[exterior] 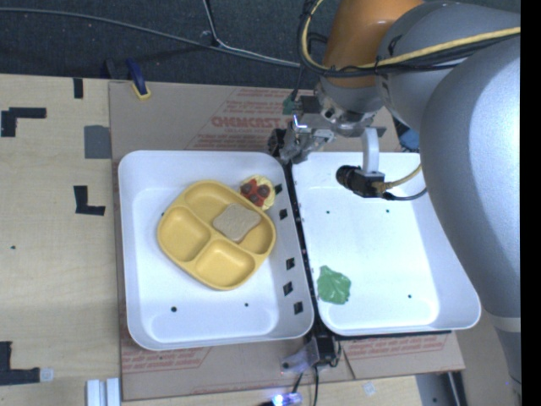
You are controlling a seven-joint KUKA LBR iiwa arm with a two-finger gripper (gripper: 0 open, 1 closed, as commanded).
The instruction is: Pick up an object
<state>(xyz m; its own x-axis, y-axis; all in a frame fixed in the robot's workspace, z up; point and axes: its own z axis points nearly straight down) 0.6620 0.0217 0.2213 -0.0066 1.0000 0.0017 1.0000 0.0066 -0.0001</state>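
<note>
Hovering over the far end of the divider between the two bins, the gripper point(292, 142) sits at about 12 o'clock of the scene, hanging off the grey arm point(473, 142) with its orange band point(368, 24). Jaws state: cannot tell, they are small, dark and partly lost against the bin rims. Nothing visible between them, so no grasp to report.

Left bin point(144, 311) holds a yellow divided plate point(203, 244), tilted diamond-wise. A flat tan piece point(236, 221), toast-like, lies in the plate's compartment at about 2 o'clock. A small red and dark item point(258, 192) sits at the plate's 1 o'clock edge, touching or just over the rim; it is the nearest thing to the gripper, just at 7 o'clock from it. Right bin point(423, 294) has a green soft-looking lump point(334, 285) near its 7 o'clock corner, well apart from the gripper. Both bins rest on a brown board on the table point(42, 252).

Progress, as a judgement: early. No object lifted, everything lies on a bin floor or on the plate. Left to do: settle on a target, likely the red item given closeness, descend, close on it, lift clear. Target not certain from this view.
</note>
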